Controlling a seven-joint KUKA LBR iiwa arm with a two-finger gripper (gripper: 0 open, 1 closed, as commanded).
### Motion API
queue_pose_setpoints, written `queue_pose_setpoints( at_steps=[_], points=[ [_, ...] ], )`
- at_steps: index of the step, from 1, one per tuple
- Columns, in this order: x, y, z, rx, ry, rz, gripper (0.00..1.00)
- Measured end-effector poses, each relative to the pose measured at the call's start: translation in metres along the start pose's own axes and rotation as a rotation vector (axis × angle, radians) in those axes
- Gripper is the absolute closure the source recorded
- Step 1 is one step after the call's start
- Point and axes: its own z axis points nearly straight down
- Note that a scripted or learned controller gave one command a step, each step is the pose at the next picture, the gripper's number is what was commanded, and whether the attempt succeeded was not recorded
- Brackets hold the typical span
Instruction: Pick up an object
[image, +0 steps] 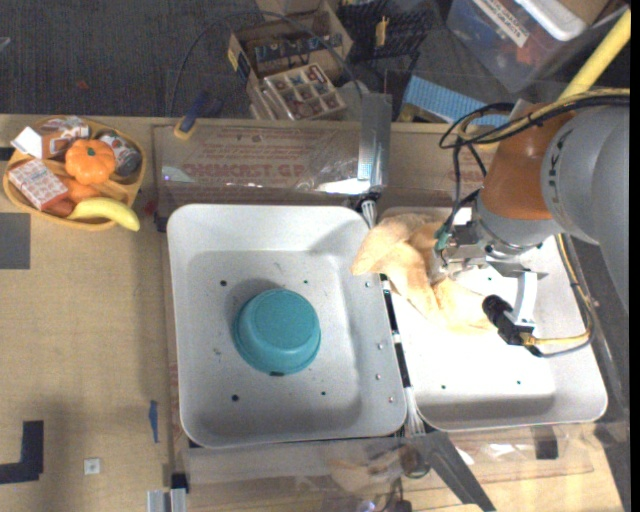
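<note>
Nearest the camera, the grey arm (590, 160) with its orange band reaches in from the right, its gripper (447, 262) pressed down into a pale yellow cloth (405, 260). Whether the jaws are apart or together I cannot tell; the wrist and the cloth hide them.

2 shallow white bins sit side by side. The left bin (200, 240) holds 1 teal bowl (278, 331), turned upside down near its middle. The right bin (520, 400) holds the 1 cloth, a soft, crumpled, cream-yellow piece bunched at the bin's upper left corner, with a fold spilling over the rim between the 2 bins.

Well apart, at the bench's upper left, 1 yellow dish (25, 190) carries toy food: 1 orange pumpkin (90, 162), 1 banana (105, 211) and some small boxes.
</note>
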Motion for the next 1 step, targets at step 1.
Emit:
queue_pose_setpoints(
  at_steps=[1],
  points=[
    [0.031,0.0512,-0.0825,0.012,0.001,-0.341,1.0]
  ],
)
